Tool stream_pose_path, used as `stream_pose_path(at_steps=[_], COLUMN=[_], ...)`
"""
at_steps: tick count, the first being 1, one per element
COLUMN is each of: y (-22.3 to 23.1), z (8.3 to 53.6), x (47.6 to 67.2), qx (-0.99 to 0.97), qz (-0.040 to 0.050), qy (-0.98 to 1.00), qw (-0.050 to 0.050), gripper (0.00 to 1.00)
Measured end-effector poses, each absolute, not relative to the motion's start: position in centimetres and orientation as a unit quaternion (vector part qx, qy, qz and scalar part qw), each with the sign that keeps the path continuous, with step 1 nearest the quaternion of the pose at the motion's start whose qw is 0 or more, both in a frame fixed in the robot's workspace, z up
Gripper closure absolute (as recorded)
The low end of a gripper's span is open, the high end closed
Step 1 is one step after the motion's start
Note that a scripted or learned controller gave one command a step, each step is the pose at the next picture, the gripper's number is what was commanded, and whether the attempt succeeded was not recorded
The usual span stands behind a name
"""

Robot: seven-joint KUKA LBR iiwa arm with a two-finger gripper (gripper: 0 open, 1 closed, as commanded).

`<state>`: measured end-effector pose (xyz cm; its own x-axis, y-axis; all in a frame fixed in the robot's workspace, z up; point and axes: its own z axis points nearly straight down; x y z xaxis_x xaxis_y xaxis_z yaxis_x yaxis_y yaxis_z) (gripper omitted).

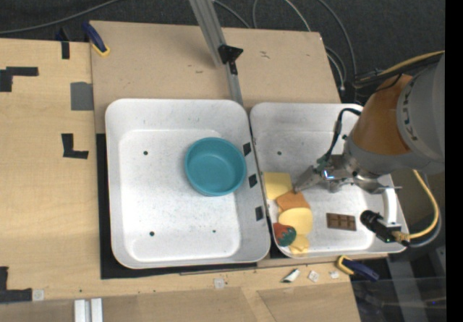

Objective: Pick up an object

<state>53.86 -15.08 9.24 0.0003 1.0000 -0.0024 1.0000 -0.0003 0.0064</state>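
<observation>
A blue bowl (214, 166) sits upright in the left bin (130, 132), toward its right side. In the right bin (289, 125), near the front left corner, lies a cluster: a pale yellow block (275, 184), an orange piece (292, 200), a yellow rounded piece (302, 221) and a small red and green item (286, 234). A brown chocolate-like bar (341, 222) lies flat to their right. My gripper (298, 184) hangs low in the right bin, its tip right beside the yellow block and the orange piece.
A slanted metal pole (206, 17) runs from the top down to the seam between the bins. Cables (289, 2) loop across the back. A blue and yellow clamp (96, 38) sits at the board's back left, another (358, 268) at the front right.
</observation>
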Motion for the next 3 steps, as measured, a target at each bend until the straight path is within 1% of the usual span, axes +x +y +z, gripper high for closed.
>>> stream_pose_path(at_steps=[1, 2, 3], y=[-15.0, -14.3, -14.4], z=[10.3, 16.3, 20.8], x=[53.9, 53.9, 54.8], qx=[0.707, 0.706, 0.706], qz=[0.0018, 0.0011, 0.0010], qy=[0.707, 0.708, 0.708], qw=[0.003, 0.002, 0.002], gripper=[1.00, 1.00, 1.00])
